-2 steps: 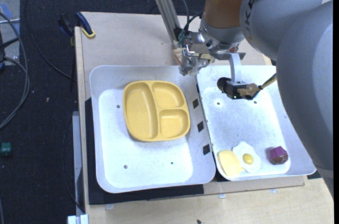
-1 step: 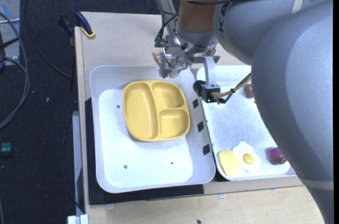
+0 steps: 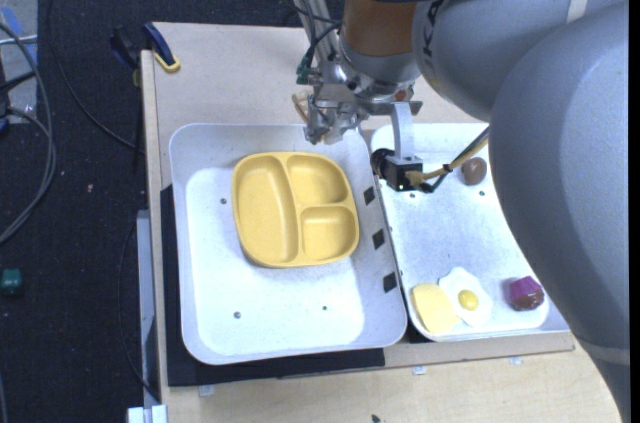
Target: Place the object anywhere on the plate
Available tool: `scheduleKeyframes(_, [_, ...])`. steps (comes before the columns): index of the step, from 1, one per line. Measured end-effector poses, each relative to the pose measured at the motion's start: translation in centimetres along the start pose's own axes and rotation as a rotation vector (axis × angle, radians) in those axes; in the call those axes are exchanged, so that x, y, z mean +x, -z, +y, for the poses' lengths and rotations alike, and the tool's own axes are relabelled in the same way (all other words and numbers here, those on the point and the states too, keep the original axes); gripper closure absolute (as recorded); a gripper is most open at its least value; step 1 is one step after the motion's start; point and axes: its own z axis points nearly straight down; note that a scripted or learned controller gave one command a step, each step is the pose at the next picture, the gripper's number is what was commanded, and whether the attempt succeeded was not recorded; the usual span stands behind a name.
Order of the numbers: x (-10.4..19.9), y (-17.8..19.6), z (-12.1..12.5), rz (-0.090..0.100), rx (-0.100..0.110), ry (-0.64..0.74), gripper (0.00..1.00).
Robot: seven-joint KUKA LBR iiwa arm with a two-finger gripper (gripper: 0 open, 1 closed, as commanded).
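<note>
A yellow plate [image 3: 295,209] with three compartments lies in the left white bin [image 3: 200,301]. My gripper [image 3: 324,127] hangs over the bin's far edge, just above the plate's back rim, under the grey wrist with its orange band. Its tip is dark and crowded with cables. A small tan shape [image 3: 299,100] shows at the gripper's left side, but I cannot tell what it is or whether it is held. The arm's bulk covers the far part of the right bin.
The right bin [image 3: 440,231] holds a brown round item [image 3: 473,171] at its back, a fried-egg toy [image 3: 467,298], a pale yellow piece [image 3: 433,307] and a purple item [image 3: 524,292] along its front. A blue-and-yellow tool [image 3: 160,48] lies on the bench's far left corner.
</note>
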Motion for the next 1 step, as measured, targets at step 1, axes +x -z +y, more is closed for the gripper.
scheduleKeyframes(1, [0.00,-0.10,0.01,0.000,0.001,0.000,0.00])
